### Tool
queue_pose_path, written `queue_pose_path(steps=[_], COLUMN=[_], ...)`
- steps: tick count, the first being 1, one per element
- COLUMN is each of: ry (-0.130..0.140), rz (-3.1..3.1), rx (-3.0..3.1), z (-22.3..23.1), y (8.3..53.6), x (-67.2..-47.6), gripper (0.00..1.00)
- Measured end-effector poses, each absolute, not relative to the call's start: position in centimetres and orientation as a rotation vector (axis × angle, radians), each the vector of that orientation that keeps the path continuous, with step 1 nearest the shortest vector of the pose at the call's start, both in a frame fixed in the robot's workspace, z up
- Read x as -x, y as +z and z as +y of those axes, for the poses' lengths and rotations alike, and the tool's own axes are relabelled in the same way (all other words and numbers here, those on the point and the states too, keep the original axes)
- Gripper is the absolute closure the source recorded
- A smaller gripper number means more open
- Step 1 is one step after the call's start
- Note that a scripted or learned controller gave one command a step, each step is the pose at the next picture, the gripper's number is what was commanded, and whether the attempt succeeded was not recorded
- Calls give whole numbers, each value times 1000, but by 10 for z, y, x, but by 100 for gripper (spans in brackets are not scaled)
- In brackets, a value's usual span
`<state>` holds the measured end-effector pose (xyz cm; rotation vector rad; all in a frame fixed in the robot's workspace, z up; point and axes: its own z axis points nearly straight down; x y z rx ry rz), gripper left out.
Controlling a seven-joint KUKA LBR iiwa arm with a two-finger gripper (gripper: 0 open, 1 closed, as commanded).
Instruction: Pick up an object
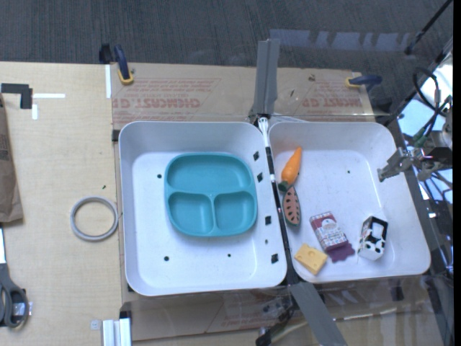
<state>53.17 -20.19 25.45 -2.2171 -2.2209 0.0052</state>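
Note:
The right bin holds several small items. An orange carrot lies near its left wall, with a watermelon slice just below it. Toward the front sit a maroon snack box on a purple scrap, a yellow cheese wedge and a black-and-white cow-patterned carton. In the left bin a teal divided plate lies flat in the middle.
On the wooden bench to the left lie a grey tape ring, scissors and a brown bag. Blue clamps hold cardboard behind the bins. A metal bracket and cables crowd the right bin's right rim.

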Motion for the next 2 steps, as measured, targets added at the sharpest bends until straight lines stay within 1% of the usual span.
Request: queue_pose_path(steps=[1, 2], ry=[5, 8], rz=[-2196, -1938], rx=[2242, 2466], z=[-197, -130], y=[241, 143], x=[-579, -587], gripper=[0, 0])
